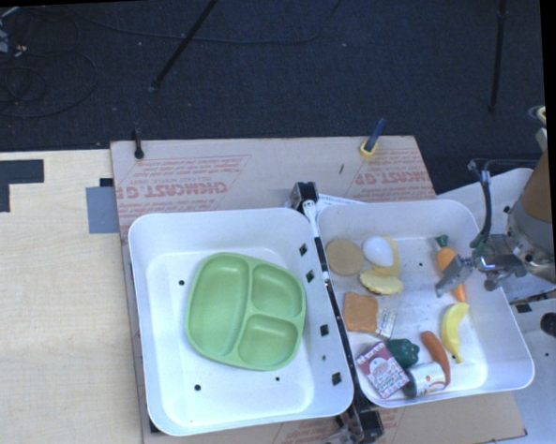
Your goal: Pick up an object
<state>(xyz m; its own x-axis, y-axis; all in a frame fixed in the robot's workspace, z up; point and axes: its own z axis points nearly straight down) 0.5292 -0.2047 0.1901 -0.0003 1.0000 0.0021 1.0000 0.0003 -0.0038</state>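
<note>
Two shallow white bins sit side by side on a cardboard sheet (256, 171) laid over the counter (49, 324). The left bin (166, 383), in the middle of the frame, carries a light green divided plate (246, 309) with three compartments, lying flat near its centre.

The right bin (507, 362) holds a scatter of toy food. Toward its upper left lie a round tan cookie (345, 255) and, just right of it, a white egg (378, 251) that touches a yellow slice (382, 280) below. Under these sits an orange-tan slice of bread (361, 312). Along the lower edge, a small printed packet (383, 369) with red and white markings lies next to a dark green vegetable (404, 352) and a white can (429, 379) on its side. A reddish-orange carrot (435, 352) slants beside them, and a yellow banana (454, 329) lies to its right. Another small orange carrot (444, 256) with a green top sits higher, near the bin's right side.

The arm reaches in from the right edge of the frame, and its gripper (453, 281) hangs over the right part of the right bin, between the upper carrot and the banana. Whether the gripper is spread or closed cannot be told from this slant, and nothing can be seen held in it.
</note>
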